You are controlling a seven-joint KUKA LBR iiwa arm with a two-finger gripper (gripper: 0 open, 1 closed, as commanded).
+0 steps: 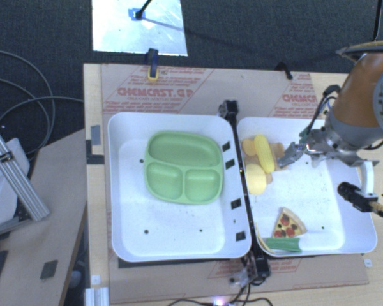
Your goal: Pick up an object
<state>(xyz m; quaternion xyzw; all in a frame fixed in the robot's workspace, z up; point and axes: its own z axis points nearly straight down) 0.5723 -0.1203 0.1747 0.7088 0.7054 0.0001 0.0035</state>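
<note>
The right bin (351,228) holds several toy foods. A yellow corn cob (263,150) lies at its back left, with a tan piece (278,149) beside it and a yellow lemon-like lump (256,180) just in front. A pizza slice (288,224) lies near the front, with a green piece (285,245) at the front rim. My gripper (289,157) hangs low over the right bin, just right of the corn cob and the tan piece. Nothing visible is held in it.
The left bin (131,228) holds a green divided plate (183,167). A black divider with clips (238,177) runs between the bins. The arm's orange band (364,94) and a black fitting (356,196) overhang the right bin's right side.
</note>
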